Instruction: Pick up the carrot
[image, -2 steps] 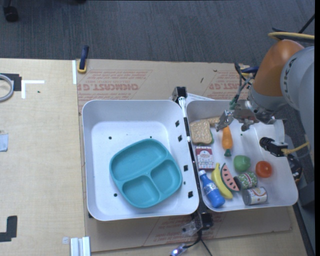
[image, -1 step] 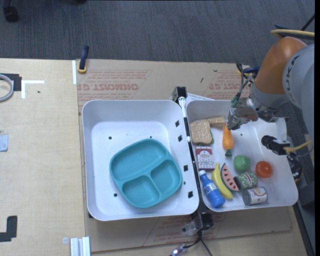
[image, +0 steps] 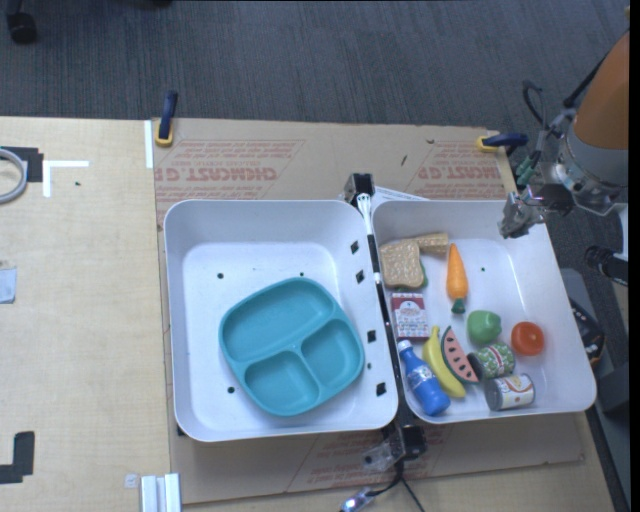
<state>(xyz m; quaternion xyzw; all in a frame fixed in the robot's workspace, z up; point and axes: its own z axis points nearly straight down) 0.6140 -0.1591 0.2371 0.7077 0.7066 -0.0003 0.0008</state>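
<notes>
The gripper (image: 517, 218) hangs at the far right corner of the right bin (image: 560, 290), just at its rim, below the grey wrist and orange band of the arm (image: 600, 120). It is small and dark against the bin wall, and I cannot tell whether it is open or closed; nothing is seen in its grasp, and it stands apart from the carrot.

Going left to right: the left bin (image: 190, 300) holds a teal plate (image: 290, 345) with three compartments, smooth and rounded, lying slightly askew — bare white floor lies around it on the far and left sides.

In the right bin the things crowd the left wall and near half. A blue bottle (image: 424, 384) lies by the near left corner, with a small red-and-white carton (image: 410, 316) beyond it and a slice of toast (image: 403, 263) further back, a cracker (image: 433, 242) touching its far edge. A banana (image: 441, 364) and a watermelon slice (image: 457, 355) lie side by side. The carrot (image: 456, 273) — orange, tapered, with a green stub at its near end — lies lengthwise just right of the toast, with open floor to its right. Near it sit a green pepper (image: 484, 325), a round green-patterned piece (image: 494, 360), a tin can (image: 510, 391) on its side and a tomato (image: 527, 338). The far right part of the bin floor is bare.
</notes>
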